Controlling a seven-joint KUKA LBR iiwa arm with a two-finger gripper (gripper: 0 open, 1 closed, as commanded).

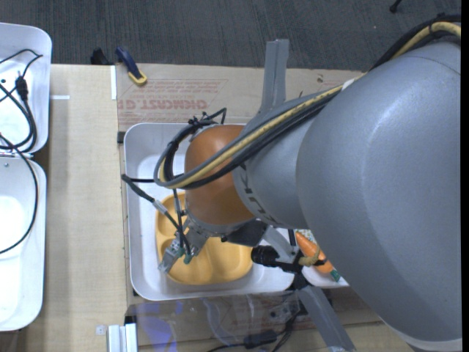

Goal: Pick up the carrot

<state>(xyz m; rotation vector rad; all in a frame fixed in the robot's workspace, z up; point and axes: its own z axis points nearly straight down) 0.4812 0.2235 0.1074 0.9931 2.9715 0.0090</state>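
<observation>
The grey arm (381, 189) covers most of the table's right half and hides the far-right part of the white bin (141, 196) near the table's middle. The carrot (308, 246) lies toward the table's near edge, right of centre, only partly visible under the arm. The end effector (179, 254) sits low over a pale yellow object (212, 264) in the bin's near-left part, well apart from the carrot; whether it is open or closed cannot be told. Black cables (157, 163) loop around the wrist. Bare table runs along the left. A blue and yellow tool (130, 66) lies at the far edge.
</observation>
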